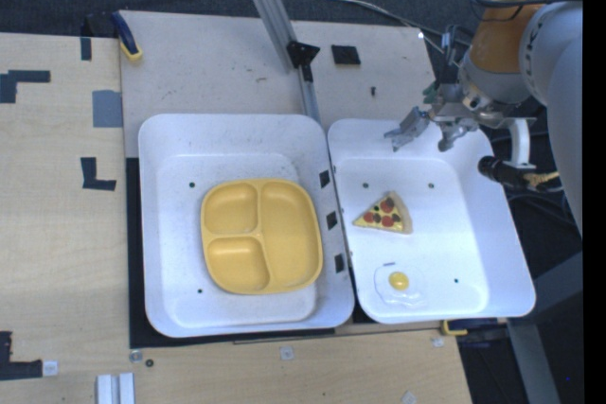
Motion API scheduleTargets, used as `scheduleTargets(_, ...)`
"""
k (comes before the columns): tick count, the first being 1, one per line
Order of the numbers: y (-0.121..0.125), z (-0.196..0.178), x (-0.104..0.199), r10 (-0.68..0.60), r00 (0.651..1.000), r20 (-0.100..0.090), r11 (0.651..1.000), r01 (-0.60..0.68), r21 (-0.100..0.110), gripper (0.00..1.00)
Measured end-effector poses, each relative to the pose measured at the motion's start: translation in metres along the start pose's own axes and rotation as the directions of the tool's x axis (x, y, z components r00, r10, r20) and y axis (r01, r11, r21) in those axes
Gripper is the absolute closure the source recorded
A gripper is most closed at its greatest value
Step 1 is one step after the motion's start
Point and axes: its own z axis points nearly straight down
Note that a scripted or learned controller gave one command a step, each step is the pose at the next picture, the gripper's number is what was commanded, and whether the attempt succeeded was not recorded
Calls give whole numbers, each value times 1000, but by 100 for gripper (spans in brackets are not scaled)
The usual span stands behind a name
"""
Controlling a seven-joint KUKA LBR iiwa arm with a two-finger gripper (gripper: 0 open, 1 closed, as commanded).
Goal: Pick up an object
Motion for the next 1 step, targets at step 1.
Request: scheduleTargets(1, -2, 48, -8, 0, 1000, 1, 1000, 0, -2, 0)
